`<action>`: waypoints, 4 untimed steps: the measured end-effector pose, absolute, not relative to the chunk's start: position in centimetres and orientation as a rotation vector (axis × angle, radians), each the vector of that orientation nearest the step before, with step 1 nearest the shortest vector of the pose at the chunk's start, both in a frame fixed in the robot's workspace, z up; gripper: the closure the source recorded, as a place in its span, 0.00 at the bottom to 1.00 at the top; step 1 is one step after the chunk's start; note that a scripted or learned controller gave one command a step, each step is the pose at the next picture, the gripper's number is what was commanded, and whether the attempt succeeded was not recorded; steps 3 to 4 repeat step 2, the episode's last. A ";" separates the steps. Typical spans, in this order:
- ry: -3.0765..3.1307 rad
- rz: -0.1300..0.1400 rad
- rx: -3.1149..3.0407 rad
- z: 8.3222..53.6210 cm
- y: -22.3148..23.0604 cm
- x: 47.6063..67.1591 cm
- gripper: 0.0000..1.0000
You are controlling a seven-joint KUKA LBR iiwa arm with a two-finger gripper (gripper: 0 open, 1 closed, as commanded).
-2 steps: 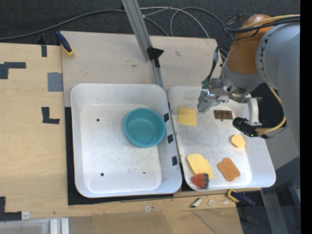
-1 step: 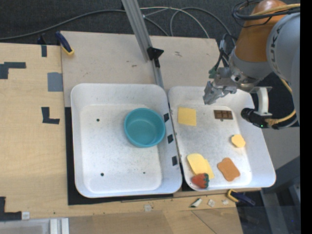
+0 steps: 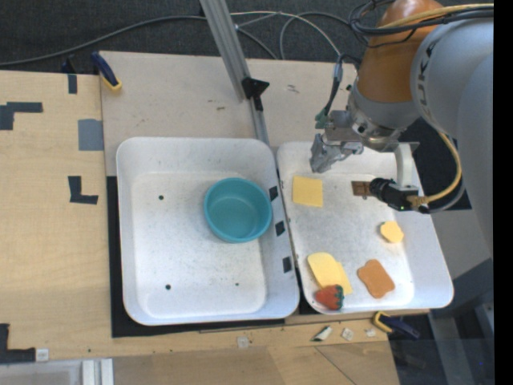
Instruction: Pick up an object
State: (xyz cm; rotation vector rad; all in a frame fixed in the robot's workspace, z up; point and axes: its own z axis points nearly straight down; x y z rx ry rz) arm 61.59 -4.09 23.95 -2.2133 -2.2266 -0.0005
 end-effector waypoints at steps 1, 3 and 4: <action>-2.226 0.002 -2.213 22.5 1.1 60.2 1.00; -2.227 0.000 -2.212 23.1 5.8 59.6 1.00; -2.227 0.000 -2.212 23.1 5.8 59.6 1.00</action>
